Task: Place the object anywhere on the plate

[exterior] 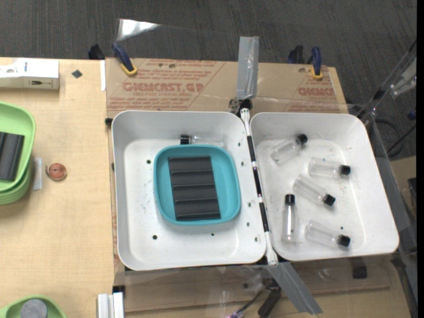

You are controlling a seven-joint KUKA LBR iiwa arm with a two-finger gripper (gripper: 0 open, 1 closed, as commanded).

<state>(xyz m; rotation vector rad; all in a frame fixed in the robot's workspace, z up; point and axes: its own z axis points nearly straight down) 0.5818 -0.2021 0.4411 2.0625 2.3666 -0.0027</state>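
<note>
A teal square plate (pixel 197 185) lies in the left white bin (pixel 136 240), with a black ridged insert (pixel 193 187) covering its middle. Just behind the plate, by the bin's far wall, rests one clear vial with a black cap (pixel 194 140). In the right white bin (pixel 363 144) several more clear, black-capped vials are scattered, among them one near the far left (pixel 289 148), one in the middle (pixel 313 192) and one at the front right (pixel 324 234).
A cardboard sheet (pixel 165 85) lies under and behind the bins, held by blue-and-yellow clamps (pixel 123 58). On the wooden bench to the left sit a green tray (pixel 14 158), a small copper disc (pixel 56 171) and a white box (pixel 28 75).
</note>
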